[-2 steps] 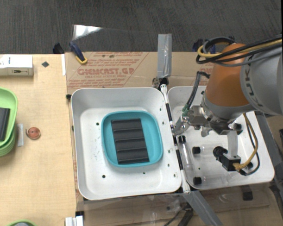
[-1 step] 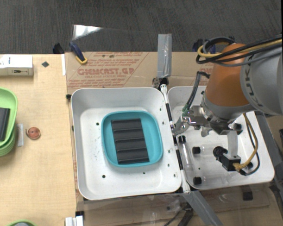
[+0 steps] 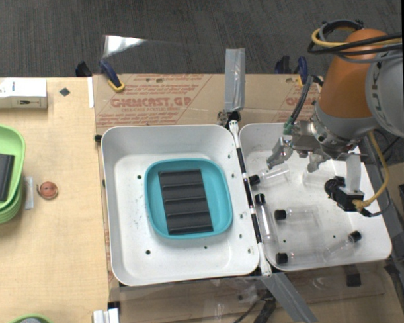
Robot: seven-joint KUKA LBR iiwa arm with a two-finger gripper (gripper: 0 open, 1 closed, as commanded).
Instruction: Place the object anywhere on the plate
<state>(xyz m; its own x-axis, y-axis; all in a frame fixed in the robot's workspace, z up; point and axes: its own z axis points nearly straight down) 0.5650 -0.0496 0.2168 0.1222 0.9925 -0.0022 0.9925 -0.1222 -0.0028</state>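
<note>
We see the tool point(image 3: 296, 158) over the right bin point(image 3: 364, 251), toward its 11 o'clock corner, fingers spread, with nothing between them. Just below it a clear tube point(image 3: 272, 177) lies on the bin floor, not pinched; whether a fingertip touches it we cannot tell. We count 2 white bins on the bench point(image 3: 53, 262). The left bin point(image 3: 126, 259) carries 1 teal plate point(image 3: 220, 196), and on it sits 1 dark ribbed block point(image 3: 185, 201). In the right bin we make out about 4 clear tubes with black caps, scattered from 9 to 5 o'clock; the exact count is hard to tell.
</note>
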